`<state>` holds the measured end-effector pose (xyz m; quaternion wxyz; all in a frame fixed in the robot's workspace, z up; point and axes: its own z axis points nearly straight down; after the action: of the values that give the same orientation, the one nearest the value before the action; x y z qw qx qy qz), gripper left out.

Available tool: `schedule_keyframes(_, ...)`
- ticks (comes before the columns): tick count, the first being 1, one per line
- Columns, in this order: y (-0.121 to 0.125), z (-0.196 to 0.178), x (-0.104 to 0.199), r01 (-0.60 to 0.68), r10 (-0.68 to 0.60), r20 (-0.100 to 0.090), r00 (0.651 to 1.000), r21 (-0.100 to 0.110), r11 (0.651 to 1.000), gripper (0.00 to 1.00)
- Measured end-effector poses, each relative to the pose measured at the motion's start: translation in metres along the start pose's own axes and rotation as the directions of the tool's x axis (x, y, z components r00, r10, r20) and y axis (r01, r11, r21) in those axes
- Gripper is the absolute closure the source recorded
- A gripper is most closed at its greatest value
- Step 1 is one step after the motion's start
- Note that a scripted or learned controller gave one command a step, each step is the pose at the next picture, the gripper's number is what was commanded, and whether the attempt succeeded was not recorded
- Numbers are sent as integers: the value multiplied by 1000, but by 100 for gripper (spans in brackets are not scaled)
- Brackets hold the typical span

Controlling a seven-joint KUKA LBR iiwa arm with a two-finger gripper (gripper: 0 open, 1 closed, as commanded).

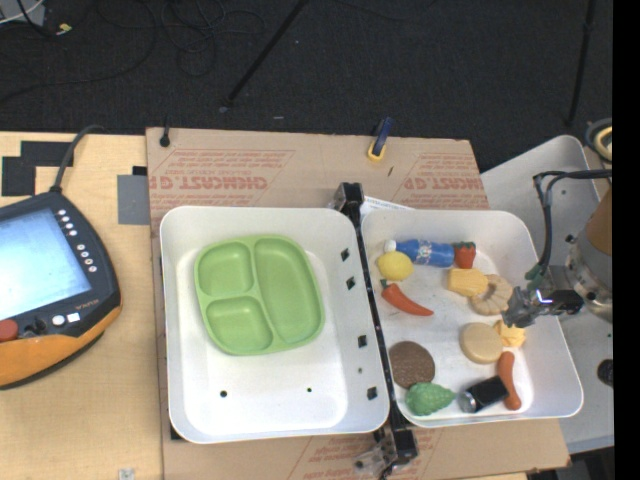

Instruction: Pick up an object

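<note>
though i cannot tell the grey metal gripper's point(522, 311) state, crowding beside the round tan biscuit point(481, 343) risks a mis-grab.

The floor point(300, 48) behind the bench is dark, almost black, and thin black cables point(130, 28) lie across it in loose curves. The bench has a light wooden top point(70, 428), and on it lies a flat brown cardboard sheet with red printed letters point(250, 173). At the left edge rests a handheld control pad with a pale screen and an orange underside point(45, 288). At the right stands a grey-white surface point(540, 178). The light is even and soft, without hard shadows.
</note>
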<state>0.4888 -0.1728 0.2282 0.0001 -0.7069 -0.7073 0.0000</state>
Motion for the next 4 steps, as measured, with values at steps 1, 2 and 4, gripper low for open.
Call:
schedule_keyframes(1, 37, -6, 46, 4, -4, -2, 1000, 1, 1000, 100)
schedule_keyframes(2, 68, 8, 98, 4, -4, -2, 1000, 3, 1000, 100)
schedule_keyframes(4, 78, 11, 102, -1, 1, 0, 1000, 4, 1000, 100)
